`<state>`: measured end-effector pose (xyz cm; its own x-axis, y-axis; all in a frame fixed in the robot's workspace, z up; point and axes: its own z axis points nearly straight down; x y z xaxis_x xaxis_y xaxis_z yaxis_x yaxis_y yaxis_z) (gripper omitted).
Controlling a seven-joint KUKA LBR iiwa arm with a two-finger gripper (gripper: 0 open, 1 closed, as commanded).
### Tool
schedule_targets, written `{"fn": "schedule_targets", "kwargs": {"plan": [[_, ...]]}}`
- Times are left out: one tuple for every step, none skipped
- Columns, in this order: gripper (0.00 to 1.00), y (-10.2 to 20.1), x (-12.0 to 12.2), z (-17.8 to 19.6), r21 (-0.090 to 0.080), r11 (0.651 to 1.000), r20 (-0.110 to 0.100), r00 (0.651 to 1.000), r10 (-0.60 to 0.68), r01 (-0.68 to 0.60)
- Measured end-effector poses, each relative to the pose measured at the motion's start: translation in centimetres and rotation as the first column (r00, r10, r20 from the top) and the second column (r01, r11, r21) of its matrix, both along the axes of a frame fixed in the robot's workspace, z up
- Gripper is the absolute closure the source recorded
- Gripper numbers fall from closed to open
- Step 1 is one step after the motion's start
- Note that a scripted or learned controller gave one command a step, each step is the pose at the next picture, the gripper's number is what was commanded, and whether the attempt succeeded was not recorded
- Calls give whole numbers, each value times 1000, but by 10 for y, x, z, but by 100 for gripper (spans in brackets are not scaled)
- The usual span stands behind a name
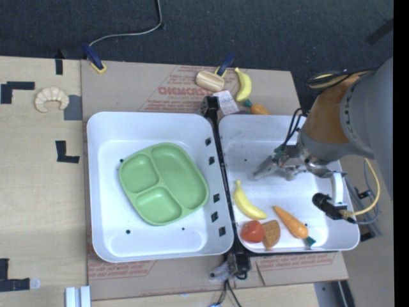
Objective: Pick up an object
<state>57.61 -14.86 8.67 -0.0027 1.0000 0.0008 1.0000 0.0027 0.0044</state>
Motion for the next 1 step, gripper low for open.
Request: {"fn": "schedule_targets", "kwargs": {"plan": [[0,37,40,-1,-2,1000,0,1000,0,0]]}}
